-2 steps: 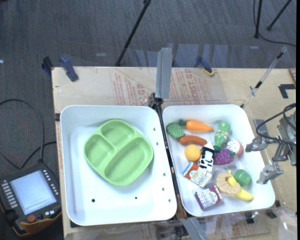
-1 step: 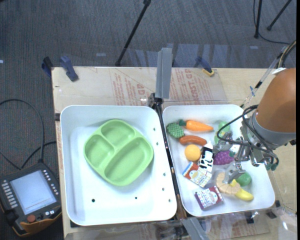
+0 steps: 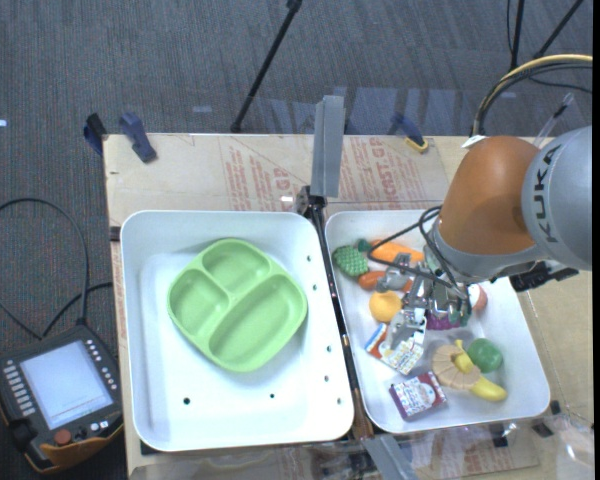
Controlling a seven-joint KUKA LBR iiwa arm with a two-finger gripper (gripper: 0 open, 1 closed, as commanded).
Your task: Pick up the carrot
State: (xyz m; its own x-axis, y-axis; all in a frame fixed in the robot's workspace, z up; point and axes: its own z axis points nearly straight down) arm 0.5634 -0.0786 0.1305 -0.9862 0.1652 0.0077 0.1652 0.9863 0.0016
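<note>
The carrot (image 3: 392, 252) is a short orange piece lying at the back left of the right bin (image 3: 536, 364), next to a green knobbly toy (image 3: 350, 260). A second small orange piece (image 3: 373, 280) lies just in front of it. My gripper (image 3: 417, 303) hangs low over the middle of this bin, a little in front of and to the right of the carrot, and its metal tip is over a small white packet (image 3: 404, 348). The grey and orange wrist hides the bin's back right part. Nothing visibly hangs from the gripper.
Around the gripper lie a round orange fruit (image 3: 384, 306), a purple toy (image 3: 443, 318), a green ball (image 3: 485, 354), a banana (image 3: 480, 386) and a dark red packet (image 3: 417, 396). The left bin (image 3: 140, 388) holds a green divided plate (image 3: 238, 303). A teach pendant (image 3: 55, 383) lies on the floor at the left.
</note>
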